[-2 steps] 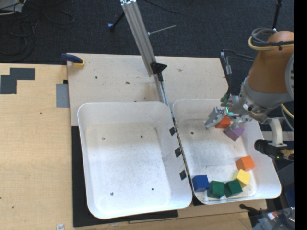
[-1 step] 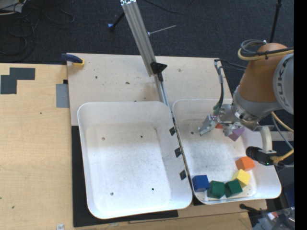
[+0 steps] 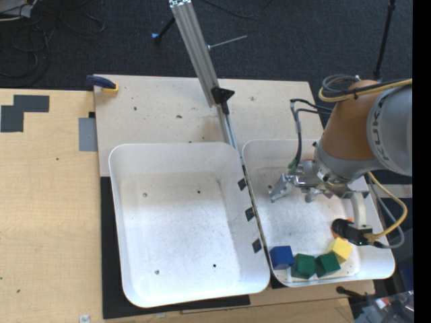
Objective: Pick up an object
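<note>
Metal claw (image 3: 281, 188) hangs over the right bin (image 3: 268, 155), whether wide or narrow I cannot tell; blue block (image 3: 281, 256), green blocks (image 3: 315, 265), yellow block (image 3: 342, 249) near that bin's front edge; no writing legible

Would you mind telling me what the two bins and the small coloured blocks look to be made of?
The left bin and right bin look like thin moulded plastic: matte white, rounded rims, dark specks. The blue block, green blocks and yellow block show flat, evenly coloured faces, perhaps painted wood or foam; I cannot tell which.
</note>
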Controlling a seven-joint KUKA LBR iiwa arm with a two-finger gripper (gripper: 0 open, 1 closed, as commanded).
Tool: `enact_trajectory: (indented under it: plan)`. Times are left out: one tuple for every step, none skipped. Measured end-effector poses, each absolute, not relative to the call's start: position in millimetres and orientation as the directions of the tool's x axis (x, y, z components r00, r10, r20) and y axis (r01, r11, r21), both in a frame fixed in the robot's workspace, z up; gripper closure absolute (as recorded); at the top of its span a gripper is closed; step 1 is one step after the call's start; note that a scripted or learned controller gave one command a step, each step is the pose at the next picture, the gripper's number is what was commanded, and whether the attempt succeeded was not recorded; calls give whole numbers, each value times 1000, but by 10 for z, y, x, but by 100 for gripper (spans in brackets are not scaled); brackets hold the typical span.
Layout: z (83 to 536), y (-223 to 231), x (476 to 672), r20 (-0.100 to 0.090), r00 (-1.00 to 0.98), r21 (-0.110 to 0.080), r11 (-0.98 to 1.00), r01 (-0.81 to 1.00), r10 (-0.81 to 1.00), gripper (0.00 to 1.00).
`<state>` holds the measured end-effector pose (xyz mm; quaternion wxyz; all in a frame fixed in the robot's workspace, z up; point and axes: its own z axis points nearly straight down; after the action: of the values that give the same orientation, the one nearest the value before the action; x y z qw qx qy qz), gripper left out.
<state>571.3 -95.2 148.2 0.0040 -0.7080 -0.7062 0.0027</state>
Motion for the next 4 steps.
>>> enact_trajectory:
  plan:
    - [937,-940,5694,2,3,-10,-3,1000,1000,0]
    - [1069,-969,5702,1,13,-5,-13,1000,1000,100]
    - [1488,-987,5697,0,12,1,-12,1000,1000,100]
    - [1969,-980,5614,0,7,2,-7,1000,1000,100]
